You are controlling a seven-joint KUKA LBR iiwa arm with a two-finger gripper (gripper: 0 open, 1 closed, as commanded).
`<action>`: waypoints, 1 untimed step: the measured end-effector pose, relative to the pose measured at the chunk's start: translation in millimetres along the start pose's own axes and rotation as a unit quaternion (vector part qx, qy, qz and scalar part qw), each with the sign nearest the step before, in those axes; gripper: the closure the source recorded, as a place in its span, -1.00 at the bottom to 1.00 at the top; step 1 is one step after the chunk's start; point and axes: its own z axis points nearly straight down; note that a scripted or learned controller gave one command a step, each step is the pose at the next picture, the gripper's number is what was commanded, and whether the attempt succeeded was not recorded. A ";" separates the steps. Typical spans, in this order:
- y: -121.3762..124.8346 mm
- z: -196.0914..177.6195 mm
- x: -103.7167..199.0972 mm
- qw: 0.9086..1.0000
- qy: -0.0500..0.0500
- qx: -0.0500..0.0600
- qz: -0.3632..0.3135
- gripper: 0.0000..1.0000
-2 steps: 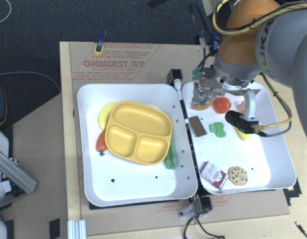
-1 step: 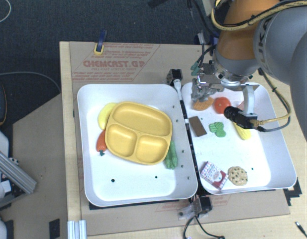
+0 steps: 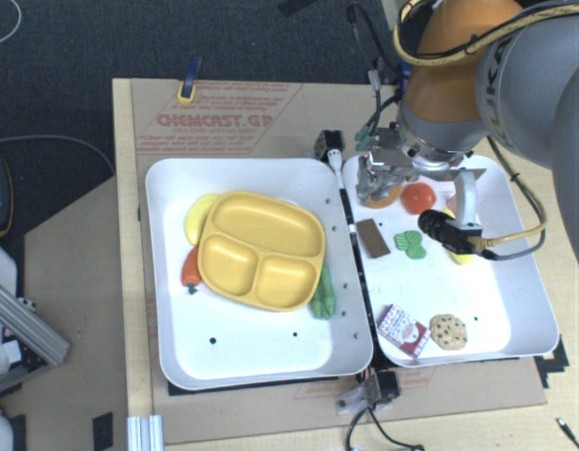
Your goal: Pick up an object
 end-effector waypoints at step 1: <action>7.6 -7.9 -1.4 1.000 -0.001 -0.002 0.000 1.00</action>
